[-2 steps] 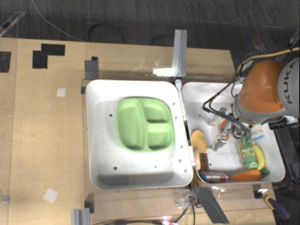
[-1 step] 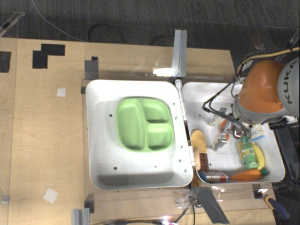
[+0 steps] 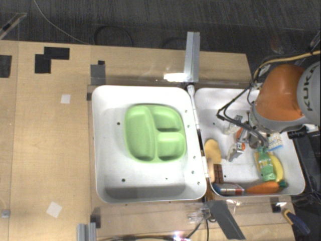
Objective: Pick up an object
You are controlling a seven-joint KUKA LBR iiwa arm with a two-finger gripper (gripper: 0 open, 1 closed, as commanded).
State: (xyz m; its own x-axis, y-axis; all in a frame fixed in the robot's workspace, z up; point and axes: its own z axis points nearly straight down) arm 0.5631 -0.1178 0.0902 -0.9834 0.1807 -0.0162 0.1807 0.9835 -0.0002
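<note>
Orange-banded arm over right bin; claw opening and hold indiscernible.

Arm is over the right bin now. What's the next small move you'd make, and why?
Probably lower the gripper straight down and a touch toward the banana. It hangs above the right bin, with the toy food lying beside it along the bin's near edge: the banana, a carrot and a tan piece. Nothing shows between its fingers.

A matt green plastic tray lies in a smooth white bin on pale wood bench.
</note>
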